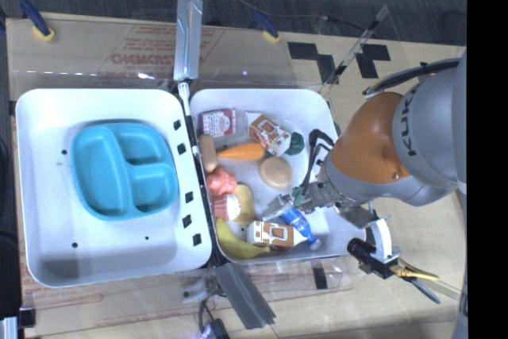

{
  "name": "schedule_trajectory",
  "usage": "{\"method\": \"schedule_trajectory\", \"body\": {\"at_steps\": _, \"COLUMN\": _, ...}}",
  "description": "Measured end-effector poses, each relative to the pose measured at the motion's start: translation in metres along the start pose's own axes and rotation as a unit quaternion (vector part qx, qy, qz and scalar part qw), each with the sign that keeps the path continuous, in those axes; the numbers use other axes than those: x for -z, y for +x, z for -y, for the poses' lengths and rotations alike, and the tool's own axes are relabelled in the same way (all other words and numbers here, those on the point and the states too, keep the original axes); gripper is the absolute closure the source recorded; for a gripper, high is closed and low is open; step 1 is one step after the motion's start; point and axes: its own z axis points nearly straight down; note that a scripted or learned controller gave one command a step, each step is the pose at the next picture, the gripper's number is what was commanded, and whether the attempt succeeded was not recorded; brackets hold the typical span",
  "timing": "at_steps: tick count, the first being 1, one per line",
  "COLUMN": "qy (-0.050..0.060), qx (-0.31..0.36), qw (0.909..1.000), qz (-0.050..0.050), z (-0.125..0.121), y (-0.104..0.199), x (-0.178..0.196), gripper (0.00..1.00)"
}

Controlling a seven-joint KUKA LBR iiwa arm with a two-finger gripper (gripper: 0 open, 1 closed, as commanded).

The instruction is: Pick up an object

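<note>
The gripper (300,198) hangs low in the right bin (313,101), just above a small blue-and-white packet (302,225), and from this slant I cannot tell how it is set, nor whether anything sits in it. The likely target is that packet, lying near the bin's front edge beside a small printed carton (270,234) and a yellow banana (236,244). To do this well, I judge the approach should be straight down over one item only, since the things here are crowded and touching; a slanted descent could nudge the carton or catch two things at once. The packet looks thin and glossy, likely slippery and crushable. The carton is boxy with flat printed faces, easier to hold. A smooth tan round piece (275,171) and a tapered orange carrot (240,152) lie further back and could roll. The left bin (36,194) holds a rigid blue divided tray (125,169) with rounded compartments.
</note>
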Motion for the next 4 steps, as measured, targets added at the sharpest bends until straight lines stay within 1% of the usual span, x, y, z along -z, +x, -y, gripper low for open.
{"method": "schedule_trajectory", "body": {"at_steps": 1, "qy": -0.005, "qx": 0.234, "qw": 0.9722, "qz": 0.005, "z": 0.005, "y": -0.043, "x": -0.019, "gripper": 0.0}}
{"method": "schedule_trajectory", "body": {"at_steps": 2, "qy": -0.003, "qx": -0.011, "qw": 0.9999, "qz": 0.002, "z": 0.005, "y": -0.033, "x": -0.021, "gripper": 0.0}}
{"method": "schedule_trajectory", "body": {"at_steps": 3, "qy": -0.002, "qx": -0.042, "qw": 0.9991, "qz": 0.001, "z": -0.005, "y": -0.026, "x": 0.021, "gripper": 0.0}}
{"method": "schedule_trajectory", "body": {"at_steps": 4, "qy": -0.002, "qx": 0.082, "qw": 0.9967, "qz": 0.002, "z": -0.032, "y": 0.03, "x": -0.021, "gripper": 0.0}}
